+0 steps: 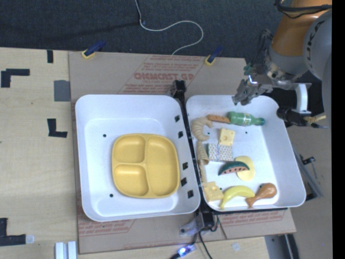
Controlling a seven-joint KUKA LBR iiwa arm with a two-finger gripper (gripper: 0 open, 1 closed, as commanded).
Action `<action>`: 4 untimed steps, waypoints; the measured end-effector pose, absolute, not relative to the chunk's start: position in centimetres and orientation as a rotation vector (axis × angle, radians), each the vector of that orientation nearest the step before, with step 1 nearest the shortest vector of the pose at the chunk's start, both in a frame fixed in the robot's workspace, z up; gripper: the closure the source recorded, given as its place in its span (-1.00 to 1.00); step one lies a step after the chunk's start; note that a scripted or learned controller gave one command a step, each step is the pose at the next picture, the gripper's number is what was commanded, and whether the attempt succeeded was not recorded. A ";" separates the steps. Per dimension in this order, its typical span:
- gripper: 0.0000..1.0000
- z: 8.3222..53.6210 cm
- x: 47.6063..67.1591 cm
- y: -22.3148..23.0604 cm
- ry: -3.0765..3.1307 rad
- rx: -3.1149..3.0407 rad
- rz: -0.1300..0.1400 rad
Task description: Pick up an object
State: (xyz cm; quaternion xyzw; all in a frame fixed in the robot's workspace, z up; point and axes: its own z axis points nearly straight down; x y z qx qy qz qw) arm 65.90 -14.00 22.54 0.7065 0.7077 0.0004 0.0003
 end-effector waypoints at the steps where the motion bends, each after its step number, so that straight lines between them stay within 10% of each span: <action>1: 1.00 23.4 64.2 -8.5 2.229 2.217 -0.001; 4: 1.00 23.1 60.9 8.1 2.232 2.215 -0.003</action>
